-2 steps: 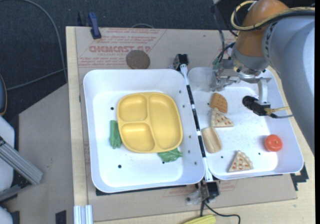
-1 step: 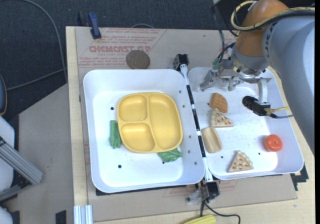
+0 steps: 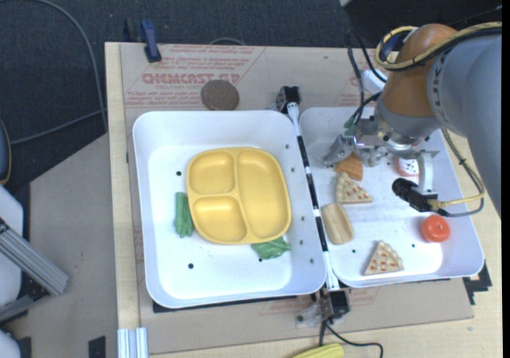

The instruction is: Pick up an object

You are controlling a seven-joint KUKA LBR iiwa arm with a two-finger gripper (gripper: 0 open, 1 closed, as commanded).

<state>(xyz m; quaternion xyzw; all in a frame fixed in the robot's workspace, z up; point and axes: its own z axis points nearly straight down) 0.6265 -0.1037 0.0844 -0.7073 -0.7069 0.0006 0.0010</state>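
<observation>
Gripper [image 3: 356, 151] low in right bin [image 3: 458, 257], over orange piece [image 3: 348, 167].

Cannot tell whether released, clenched or grasping. Hangs at bin's upper left, orange piece just below and touching or nearly so. Pizza slice [image 3: 351, 190] just beyond that, pointing up toward gripper; bun [image 3: 337, 223] further down by divider, long axis along it. Tomato [image 3: 435, 228] and second slice [image 3: 384, 258] well apart, lower right. Nearest candidate, probably: orange piece.
</observation>
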